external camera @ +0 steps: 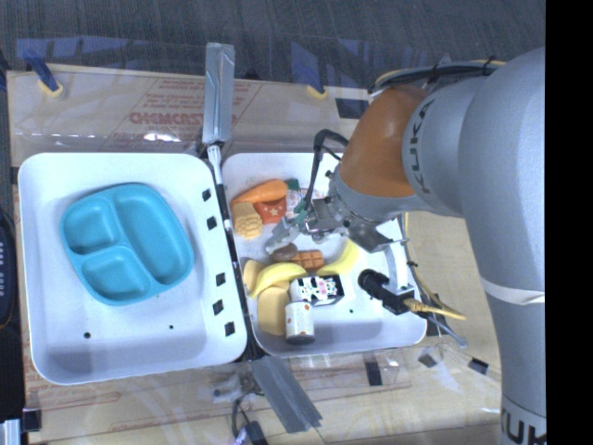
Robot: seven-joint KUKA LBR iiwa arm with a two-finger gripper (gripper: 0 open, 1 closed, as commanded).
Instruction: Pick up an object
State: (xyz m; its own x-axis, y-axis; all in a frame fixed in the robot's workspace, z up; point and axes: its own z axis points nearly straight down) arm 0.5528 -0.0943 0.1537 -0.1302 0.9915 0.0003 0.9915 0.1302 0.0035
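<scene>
The right bin [371,336] holds a heap of toy food: an orange carrot-like piece [261,193], a yellow waffle-like piece [246,221], a red piece [271,210], a banana [287,273], a brown piece [308,260], a small black-and-white carton [318,289] and a small can [298,323]. My gripper [295,232] reaches down into this heap, just right of the red piece and above the banana. The wrist covers the far right of the pile.
A blue divided plate [125,241] lies in the left bin [56,341]. A metal divider bar [219,91] stands between the bins at the back. The arm's big grey body fills the right side above the bench.
</scene>
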